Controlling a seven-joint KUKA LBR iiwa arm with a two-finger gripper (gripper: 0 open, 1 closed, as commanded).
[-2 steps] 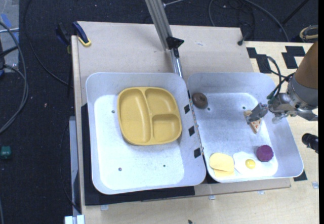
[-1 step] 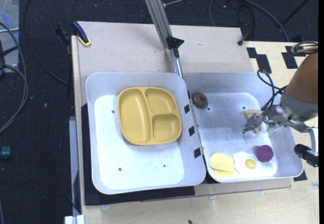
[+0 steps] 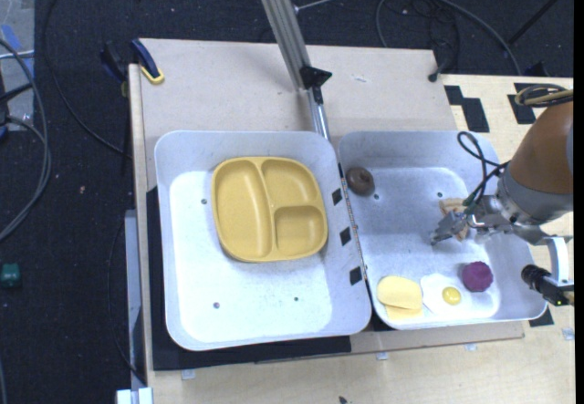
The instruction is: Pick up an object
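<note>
Purple ball (image 3: 476,276): lying loose on the floor of the right bin (image 3: 401,220), in that bin's near right part. Likeliest target, by position rather than by anything certain. Not gripped, and apart from the hand (image 3: 452,231).

Hand: low over the middle of the right bin, pointing toward the bin's left side, at the end of the grey and orange arm (image 3: 547,165) leaning in over the bin's right rim. Opening wide or narrow: cannot tell, too small and dark against the white floor. Nothing visibly carried. Small tan bit (image 3: 449,205) just behind the hand, toward the bin's far side; loose piece or part of the tool, unclear.

Other candidates along the right bin's near wall:
- fried-egg toy (image 3: 444,295), just beside the ball;
- pale yellow piece (image 3: 400,294), at the near left corner, touching or almost touching the egg.

Brown ring (image 3: 361,180) alone by the right bin's far left corner, well apart from the rest.

Probably spread out like this to give a descending grasp room around each item. Crowding at the near wall a likely nuisance: little room between ball, egg and rim, and a round ball apt to roll off if nudged.

Yellow divided plate (image 3: 270,209) flat in the left bin (image 3: 255,311), beside the right bin on the bench (image 3: 274,83); too broad and shallow for an easy pinch.
</note>
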